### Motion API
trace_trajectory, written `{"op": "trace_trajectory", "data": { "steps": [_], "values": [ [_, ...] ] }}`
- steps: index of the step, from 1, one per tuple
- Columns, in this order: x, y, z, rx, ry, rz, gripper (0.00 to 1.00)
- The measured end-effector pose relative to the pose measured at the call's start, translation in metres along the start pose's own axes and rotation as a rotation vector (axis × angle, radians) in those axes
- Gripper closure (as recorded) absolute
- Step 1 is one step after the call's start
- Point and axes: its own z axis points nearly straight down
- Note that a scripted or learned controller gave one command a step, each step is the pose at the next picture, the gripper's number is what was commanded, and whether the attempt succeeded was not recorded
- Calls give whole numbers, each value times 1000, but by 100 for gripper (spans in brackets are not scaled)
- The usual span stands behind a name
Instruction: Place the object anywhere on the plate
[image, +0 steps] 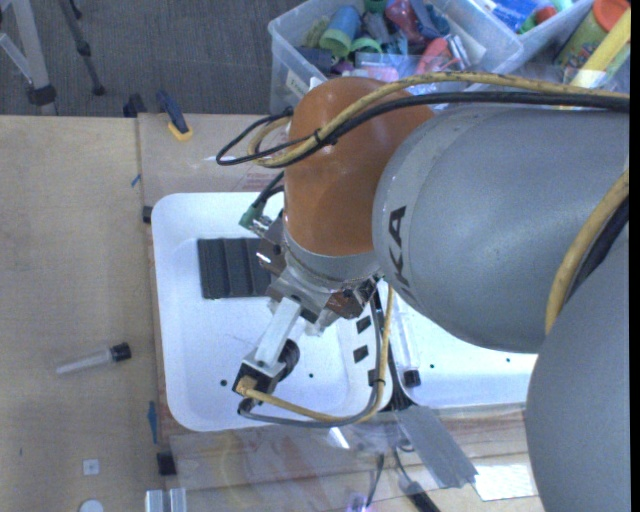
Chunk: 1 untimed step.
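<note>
A dark grey ribbed rectangular slab (231, 267) lies flat in the upper left part of the left white bin (185, 340). My gripper (335, 305) hangs over the middle of that bin, just right of the slab and apart from it. The orange wrist band and grey arm hide most of it from above. I see no object in its grasp, and whatever lies under the arm is hidden.
The arm covers most of the right bin (470, 372). A clear tub of colourful toys (400, 35) stands behind the bins. On the bench to the left lies a small tube with a black cap (92, 358); a blue clip (177, 122) sits near the back.
</note>
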Motion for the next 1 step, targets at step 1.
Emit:
{"op": "trace_trajectory", "data": {
  "steps": [1],
  "values": [
    [0, 0, 0, 0, 0, 0, 0]
  ]
}}
